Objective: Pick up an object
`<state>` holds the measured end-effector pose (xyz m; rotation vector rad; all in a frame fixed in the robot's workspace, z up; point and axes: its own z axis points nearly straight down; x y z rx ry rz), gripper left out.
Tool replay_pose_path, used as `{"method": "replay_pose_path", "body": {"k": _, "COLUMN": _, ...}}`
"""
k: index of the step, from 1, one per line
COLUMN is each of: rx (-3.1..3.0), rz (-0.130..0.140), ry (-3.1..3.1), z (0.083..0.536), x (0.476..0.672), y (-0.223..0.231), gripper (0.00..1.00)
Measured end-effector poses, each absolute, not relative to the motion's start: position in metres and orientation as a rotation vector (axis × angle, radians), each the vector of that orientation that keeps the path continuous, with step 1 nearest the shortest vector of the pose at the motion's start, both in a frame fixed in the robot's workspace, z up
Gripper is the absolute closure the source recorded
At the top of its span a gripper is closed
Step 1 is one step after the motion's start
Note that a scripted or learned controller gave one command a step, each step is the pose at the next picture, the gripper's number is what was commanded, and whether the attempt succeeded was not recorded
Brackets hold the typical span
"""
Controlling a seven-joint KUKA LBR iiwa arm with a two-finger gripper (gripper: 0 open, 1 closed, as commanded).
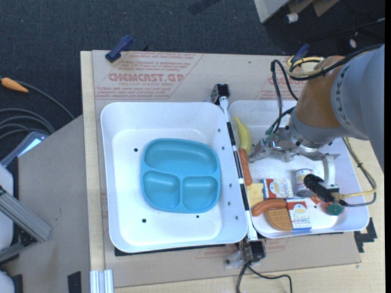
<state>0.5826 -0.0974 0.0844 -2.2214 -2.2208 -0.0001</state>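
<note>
One gripper (272,146) hangs low over the upper middle of the right bin (349,163), at the end of the grey, orange-banded arm; whether it is open or closed cannot be told, and nothing is seen held in it. Just to its left, against the wall shared by the two bins, lies one yellow banana (243,133), pointing up and down the view. Two toy sausages sit nearer the viewer than the gripper: the upper sausage (245,166) lies along the same wall right below the banana, and the lower sausage (264,207) lies crosswise further on. Between them is one yellow cheese slice (254,194). Two small printed cartons follow: the first carton (278,188) just beside the cheese, the second carton (299,215) at the bin's near edge, touching one round brown biscuit (279,220). One small green piece (334,210) lies off to the gripper's lower right. Well to its left, the left bin (122,163) holds one blue plate (180,174) with three compartments.
</note>
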Motion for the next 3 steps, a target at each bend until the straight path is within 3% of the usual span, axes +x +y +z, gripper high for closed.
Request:
{"method": "replay_pose_path", "body": {"k": 1, "rx": -2.223, "rz": -0.001, "ry": -2.221, "z": 0.094, "x": 0.583, "y": -0.097, "gripper": 1.0}}
{"method": "replay_pose_path", "body": {"k": 2, "rx": -2.223, "rz": -0.001, "ry": -2.221, "z": 0.094, "x": 0.583, "y": -0.097, "gripper": 0.0}}
{"method": "replay_pose_path", "body": {"k": 3, "rx": -2.22, "rz": 0.002, "ry": -2.219, "z": 0.084, "x": 0.54, "y": -0.098, "gripper": 0.0}}
